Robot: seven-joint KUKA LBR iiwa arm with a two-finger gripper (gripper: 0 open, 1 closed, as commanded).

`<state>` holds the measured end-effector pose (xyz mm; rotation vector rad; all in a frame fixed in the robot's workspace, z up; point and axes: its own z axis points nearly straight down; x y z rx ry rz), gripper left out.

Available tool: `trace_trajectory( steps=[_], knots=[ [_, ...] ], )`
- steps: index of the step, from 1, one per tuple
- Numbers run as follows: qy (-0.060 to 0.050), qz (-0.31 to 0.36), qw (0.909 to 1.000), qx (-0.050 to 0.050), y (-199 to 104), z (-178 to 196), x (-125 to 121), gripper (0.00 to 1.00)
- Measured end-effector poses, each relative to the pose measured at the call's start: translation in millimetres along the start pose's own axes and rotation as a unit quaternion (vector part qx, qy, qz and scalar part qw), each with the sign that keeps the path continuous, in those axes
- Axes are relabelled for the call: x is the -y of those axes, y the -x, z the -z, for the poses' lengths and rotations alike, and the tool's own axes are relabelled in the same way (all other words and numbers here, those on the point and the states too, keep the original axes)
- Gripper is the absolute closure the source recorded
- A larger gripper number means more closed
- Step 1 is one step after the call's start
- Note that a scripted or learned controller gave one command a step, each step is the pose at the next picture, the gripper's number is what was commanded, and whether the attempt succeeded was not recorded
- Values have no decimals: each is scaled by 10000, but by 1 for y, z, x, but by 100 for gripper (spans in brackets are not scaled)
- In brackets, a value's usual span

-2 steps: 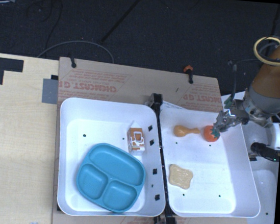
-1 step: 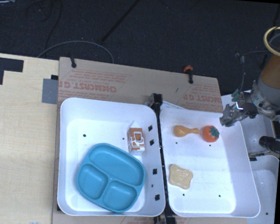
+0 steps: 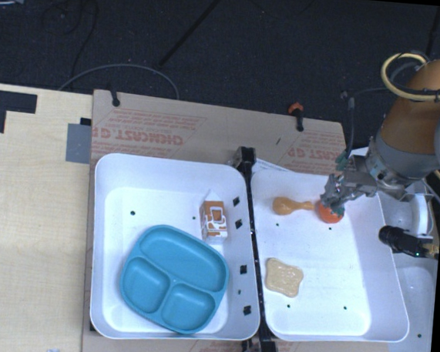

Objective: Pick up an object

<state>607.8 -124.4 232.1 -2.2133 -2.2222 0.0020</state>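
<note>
Presently, contents as seen from above.

Item 1: left shallow white plastic bin (image 3: 113,200). Holds a blue three-compartment plastic plate (image 3: 173,277) toward 6 o'clock of the bin, and a small orange-and-white printed carton (image 3: 214,219) just beyond the plate's 1 o'clock edge; whether they touch cannot be told.

Item 2: right shallow white plastic bin (image 3: 355,300). Holds a pale tan flat slice-shaped toy (image 3: 283,277) near its 7 o'clock area; a tan spoon-like piece (image 3: 290,207) toward 11 o'clock; and a small round orange-red object (image 3: 328,213), touching or just beside the tan piece's 3 o'clock end.

Item 3: grey arm with orange band, entering from 3 o'clock. Its two-finger gripper (image 3: 336,196) sits low, directly over the orange-red object, at the bin's 12 o'clock region. Whether the fingers are apart, closed, or clasping the object cannot be told; the dark metalwork merges with the object's upper edge.

Status: the pick appears to be at the approach or grasp stage, with the orange-red object the likely target. It lies on the bin floor, so the lift is not yet done.

Obscured: the object's upper part; the fingertips; the carton's print. The pale wooden desk (image 3: 21,230) is cut off at 9 o'clock.
</note>
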Motion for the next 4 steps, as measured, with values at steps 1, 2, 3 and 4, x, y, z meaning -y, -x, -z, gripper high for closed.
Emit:
trace_trajectory(
  steps=[1,2,3,4],
  knots=[
    [4,2,10000,-2,-56,8,14,100],
    [0,2,10000,1,-99,12,30,100],
    [-3,8,10000,0,-154,16,41,100],
    [-11,9,10000,6,-213,5,62,100]
  ],
)
